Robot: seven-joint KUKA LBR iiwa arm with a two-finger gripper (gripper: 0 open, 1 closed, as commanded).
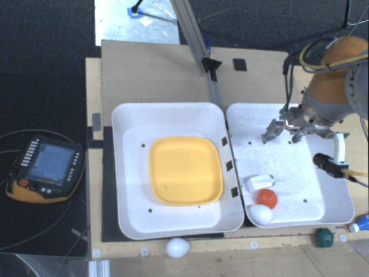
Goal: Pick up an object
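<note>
A red ball (266, 198) sits near the front edge of the right bin (300, 212), touching a white block (259, 183) behind it and a white egg (260, 214) in front. The arm (334, 79) reaches in from the right. Its gripper (284, 133) hangs over the bin's back half, fingers spread apart with nothing between them, well apart from the ball.
</note>
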